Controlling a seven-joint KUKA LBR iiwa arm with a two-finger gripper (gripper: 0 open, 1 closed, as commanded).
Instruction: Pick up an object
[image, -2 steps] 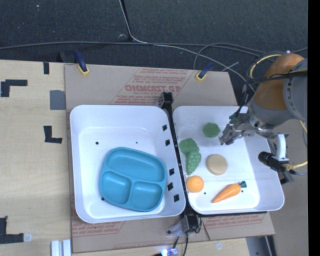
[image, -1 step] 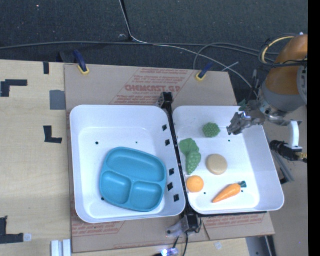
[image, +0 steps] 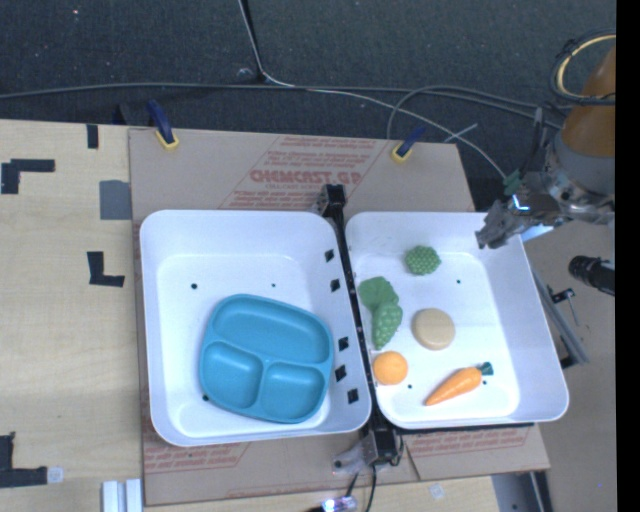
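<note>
Status: the pick has not begun, judging from the present layout; every item lies in a bin and nothing is lifted. Inventory, left to right. The left bin, well to the left of the gripper and lower in the view, holds one blue divided tray with three compartments. The right bin, whose far right corner lies just beneath the gripper, holds five items: one dark green leafy piece, down and left of the gripper against the divider side; one orange ball, further down and left, just beside the leafy piece; one small knobbly green piece, the nearest item, left of the gripper and slightly below it; one pale round disc, below that and left of the gripper; and one carrot with a green stub, lowest and almost straight below the gripper in the frame. The gripper sits at the bin's upper right edge, apart from all items, and nothing is seen in it. Its fingers are small and dark against the wrist hardware, so whether they stand wide or narrow cannot be told. Remaining: select an item, descend, close on it, lift.
</note>
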